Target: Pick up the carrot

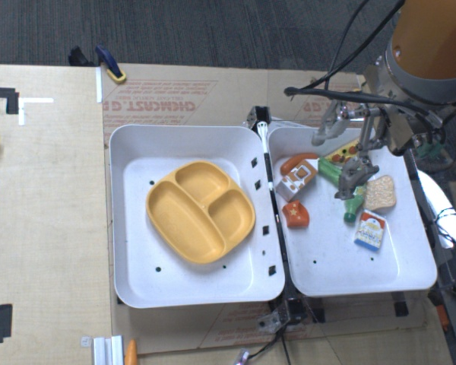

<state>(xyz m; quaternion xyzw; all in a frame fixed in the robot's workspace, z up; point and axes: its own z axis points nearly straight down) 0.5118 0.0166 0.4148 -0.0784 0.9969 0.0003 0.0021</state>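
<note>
Camera view: looks down on two white bins; arm reaches into right bin (410, 276).
Carrot (298, 160): orange-red, lying flat near the right bin's back left corner, its near edge partly hidden by a small carton (297, 179).
Neighbours: tomato (296, 215) nearer the front, green vegetable (330, 170) just beside it on the right.
Gripper (355, 177): over the middle of the right bin, apart from the carrot, above the green items.
Grip state: cannot tell how wide it is or whether it has anything.
Handling guess: probably a light, stiff, smooth plastic toy; may roll or slip.
Grasp spot: across the thick exposed middle, clear of the carton.
Left bin (125, 226): holds a yellow divided plate (201, 211).
</note>
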